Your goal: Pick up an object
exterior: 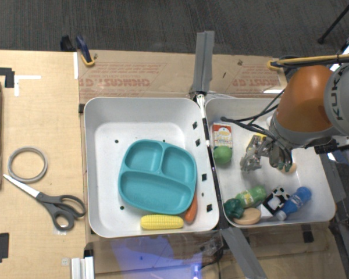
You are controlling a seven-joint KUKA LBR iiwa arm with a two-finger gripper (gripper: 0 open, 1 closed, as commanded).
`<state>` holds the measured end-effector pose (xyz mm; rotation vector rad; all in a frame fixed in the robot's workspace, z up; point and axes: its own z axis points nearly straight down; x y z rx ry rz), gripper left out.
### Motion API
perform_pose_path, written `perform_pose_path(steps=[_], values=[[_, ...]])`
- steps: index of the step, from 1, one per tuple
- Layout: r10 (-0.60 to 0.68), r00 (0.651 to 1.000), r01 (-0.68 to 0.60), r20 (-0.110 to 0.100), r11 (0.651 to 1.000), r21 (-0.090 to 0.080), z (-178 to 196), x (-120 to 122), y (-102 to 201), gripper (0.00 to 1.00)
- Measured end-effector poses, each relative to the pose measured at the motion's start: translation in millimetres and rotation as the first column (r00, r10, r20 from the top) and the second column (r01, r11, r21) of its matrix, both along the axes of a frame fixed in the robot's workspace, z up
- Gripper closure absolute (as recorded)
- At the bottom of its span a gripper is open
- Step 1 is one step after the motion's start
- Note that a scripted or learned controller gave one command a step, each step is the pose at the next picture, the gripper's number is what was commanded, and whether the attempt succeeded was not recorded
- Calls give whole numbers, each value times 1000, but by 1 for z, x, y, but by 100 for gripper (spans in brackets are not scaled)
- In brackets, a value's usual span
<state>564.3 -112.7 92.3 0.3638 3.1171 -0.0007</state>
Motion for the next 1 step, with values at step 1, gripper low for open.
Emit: perform_pose_path(steps=[1], values=[[-255,967,255,2,967,0,1,72,-45,0]])
